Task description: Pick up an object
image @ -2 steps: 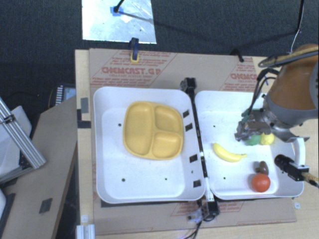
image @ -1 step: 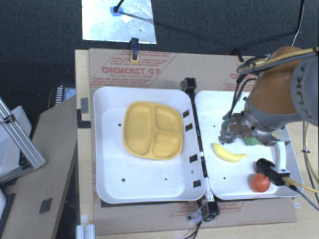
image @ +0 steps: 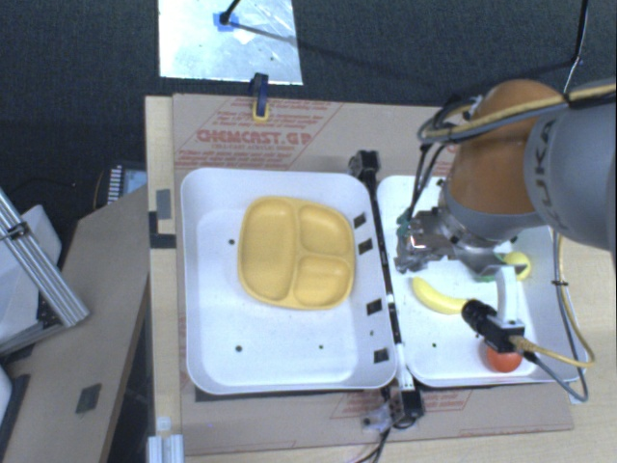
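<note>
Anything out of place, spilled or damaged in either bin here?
Nothing stands out. The yellow divided plate lies flat in the left bin. In the right bin, the banana and an orange-red item rest on the floor beneath the arm.

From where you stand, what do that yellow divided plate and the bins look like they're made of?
The plate looks like moulded plastic: an even matte yellow, with soft rounded ridges between its three compartments. The left bin and right bin look like thin formed white plastic, smooth with a slight sheen and rounded corners, though painted metal can't be ruled out.
</note>
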You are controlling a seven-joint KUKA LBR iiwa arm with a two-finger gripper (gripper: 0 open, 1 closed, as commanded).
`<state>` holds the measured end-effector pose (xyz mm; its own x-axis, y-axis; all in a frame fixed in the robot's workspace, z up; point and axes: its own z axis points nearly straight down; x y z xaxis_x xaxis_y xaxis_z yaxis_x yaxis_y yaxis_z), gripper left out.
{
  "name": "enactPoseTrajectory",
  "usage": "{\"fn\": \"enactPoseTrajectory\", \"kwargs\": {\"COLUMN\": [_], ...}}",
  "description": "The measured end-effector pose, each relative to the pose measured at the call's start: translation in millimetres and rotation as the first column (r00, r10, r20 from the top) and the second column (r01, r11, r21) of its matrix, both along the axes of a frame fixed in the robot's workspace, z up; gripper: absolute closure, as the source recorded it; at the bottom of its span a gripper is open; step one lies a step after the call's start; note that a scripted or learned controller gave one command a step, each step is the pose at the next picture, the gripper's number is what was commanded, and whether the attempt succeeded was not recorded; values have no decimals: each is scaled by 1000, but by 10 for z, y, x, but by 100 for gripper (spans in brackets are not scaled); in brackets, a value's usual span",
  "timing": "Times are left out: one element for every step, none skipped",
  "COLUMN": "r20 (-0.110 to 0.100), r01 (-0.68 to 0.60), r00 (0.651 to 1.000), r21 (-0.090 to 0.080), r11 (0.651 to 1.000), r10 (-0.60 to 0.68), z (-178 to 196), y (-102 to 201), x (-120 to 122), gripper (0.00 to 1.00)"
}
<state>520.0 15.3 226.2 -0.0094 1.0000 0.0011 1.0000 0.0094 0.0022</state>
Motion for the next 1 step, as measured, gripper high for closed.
{"fn": "enactPoseTrajectory", "kwargs": {"r20": [-2], "r01": [-2], "r00": [1000], "r21": [1], "r11": [1000], "r10": [2], "z": [-74], "y": [589], "x": [-49], "gripper": [100]}}
